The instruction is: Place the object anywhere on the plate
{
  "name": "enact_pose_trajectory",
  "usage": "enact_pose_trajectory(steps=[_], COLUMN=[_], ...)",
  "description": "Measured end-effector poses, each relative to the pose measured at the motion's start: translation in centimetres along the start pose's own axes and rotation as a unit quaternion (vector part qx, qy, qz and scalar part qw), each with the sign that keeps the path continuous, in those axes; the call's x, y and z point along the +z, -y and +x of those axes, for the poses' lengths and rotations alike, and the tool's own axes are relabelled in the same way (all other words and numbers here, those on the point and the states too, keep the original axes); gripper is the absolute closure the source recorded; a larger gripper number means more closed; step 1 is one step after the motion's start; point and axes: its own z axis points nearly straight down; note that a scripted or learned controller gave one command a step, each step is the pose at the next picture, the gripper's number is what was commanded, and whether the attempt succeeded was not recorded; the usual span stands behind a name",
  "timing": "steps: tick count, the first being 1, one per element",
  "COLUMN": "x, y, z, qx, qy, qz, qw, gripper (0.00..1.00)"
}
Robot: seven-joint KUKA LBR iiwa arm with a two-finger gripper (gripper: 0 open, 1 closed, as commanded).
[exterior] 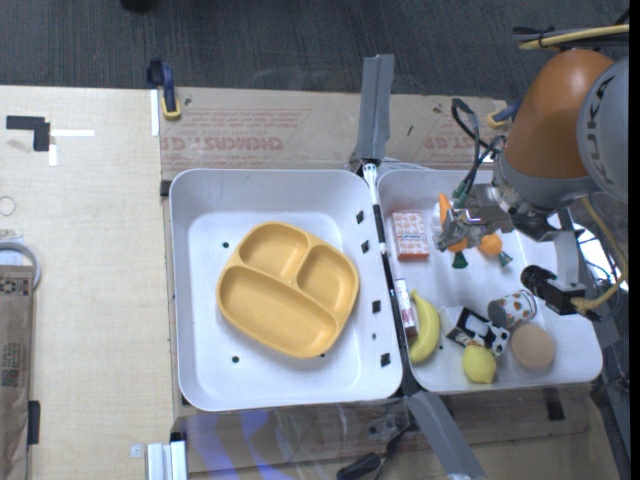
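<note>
Nearest the camera, along the front edge of the right bin (pixel 585 373): a yellow lemon (pixel 479 364), a tan egg-shaped ball (pixel 533 348) just to its right, a small black-and-white toy (pixel 472 327) touching the lemon's upper left, and a banana (pixel 425 328) lying lengthwise by the divider. Just behind the ball, a small printed can (pixel 517 308) lying on its side. A thin pink-and-white packet (pixel 403 302) sits against the divider beside the banana's upper end. Left bin (pixel 190 298): yellow plate (pixel 288 288) with three compartments, roughly centred, rotated a bit, nothing on it. Further back in the right bin, a red-and-white carton (pixel 409 235) lies flat near the divider. Gripper (pixel 455 236) is down inside the right bin just right of the carton, arm (pixel 560 118) coming in from the right with its orange band above it. An orange carrot-like piece (pixel 444 208) sits at the gripper's upper left, a small green bit (pixel 459 261) just below the fingertips, and an orange round fruit (pixel 490 245) just to its right. Can't tell how far the jaws are spread, or whether anything is actually between them; cables and the wrist body clutter that spot. Every loose object is in the right bin, well apart from the plate. Behind both bins, a brown cardboard sheet (pixel 260 128) lies on the bench.
</note>
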Motion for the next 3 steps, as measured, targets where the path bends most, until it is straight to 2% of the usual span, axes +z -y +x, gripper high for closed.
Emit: enact_pose_trajectory(steps=[1,2,3], x=[0.1,3.7,6.4], y=[3.3,4.6,1.7], z=[11.8,18.1,25.1], qx=[0.069,-0.046,-0.171], qy=[0.000,0.000,0.001], qz=[0.002,0.003,0.002], qw=[0.9976,0.9990,0.9853], gripper=[1.00,1.00,1.00])
